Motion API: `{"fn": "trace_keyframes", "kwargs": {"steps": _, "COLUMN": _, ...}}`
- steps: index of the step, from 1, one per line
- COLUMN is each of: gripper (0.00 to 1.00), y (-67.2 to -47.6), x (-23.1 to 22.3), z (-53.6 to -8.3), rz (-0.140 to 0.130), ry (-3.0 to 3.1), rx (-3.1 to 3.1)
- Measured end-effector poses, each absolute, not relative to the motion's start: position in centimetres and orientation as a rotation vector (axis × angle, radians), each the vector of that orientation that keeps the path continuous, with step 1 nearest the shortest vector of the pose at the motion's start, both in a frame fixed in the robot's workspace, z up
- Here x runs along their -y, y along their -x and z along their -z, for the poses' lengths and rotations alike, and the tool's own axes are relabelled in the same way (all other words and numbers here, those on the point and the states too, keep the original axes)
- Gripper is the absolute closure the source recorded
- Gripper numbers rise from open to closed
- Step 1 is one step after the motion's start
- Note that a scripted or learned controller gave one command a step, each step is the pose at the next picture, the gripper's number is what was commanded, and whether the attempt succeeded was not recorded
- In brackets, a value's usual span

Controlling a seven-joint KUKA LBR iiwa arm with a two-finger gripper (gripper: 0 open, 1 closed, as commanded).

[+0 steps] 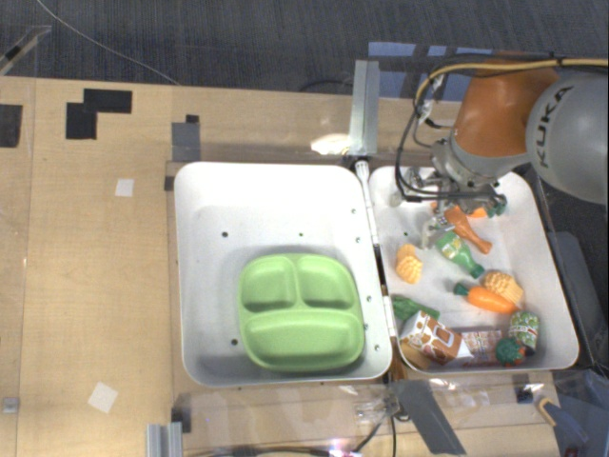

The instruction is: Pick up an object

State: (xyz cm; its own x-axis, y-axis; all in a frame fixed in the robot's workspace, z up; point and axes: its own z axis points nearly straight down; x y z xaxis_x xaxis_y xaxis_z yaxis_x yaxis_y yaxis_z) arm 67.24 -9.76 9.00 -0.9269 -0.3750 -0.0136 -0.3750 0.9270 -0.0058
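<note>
My gripper [455, 209] hangs low over the back of the right bin [533, 198], under the arm's orange band. Right beneath it lies an orange carrot-like toy [473, 232], and a small green bottle [455, 248] touches that toy's near side. I cannot see whether anything sits between the gripper's tips. A yellow corn cob [409, 265] lies to the left. Nearer the front are an orange carrot [491, 300] and a yellow pineapple-like piece [504, 283].
Along the right bin's front edge lie a green leafy toy [413, 307], a brown snack box [431, 339], a dark bar [481, 342] and a green-and-red item [520, 336]. A green compartment plate [300, 310] lies in the left bin [219, 208].
</note>
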Motion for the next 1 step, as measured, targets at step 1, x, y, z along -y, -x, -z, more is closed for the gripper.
{"fn": "trace_keyframes", "kwargs": {"steps": 1, "gripper": 1.0, "y": -67.63, "x": 9.62, "z": -10.51, "rz": 0.009, "ry": 0.598, "rx": -3.056}}
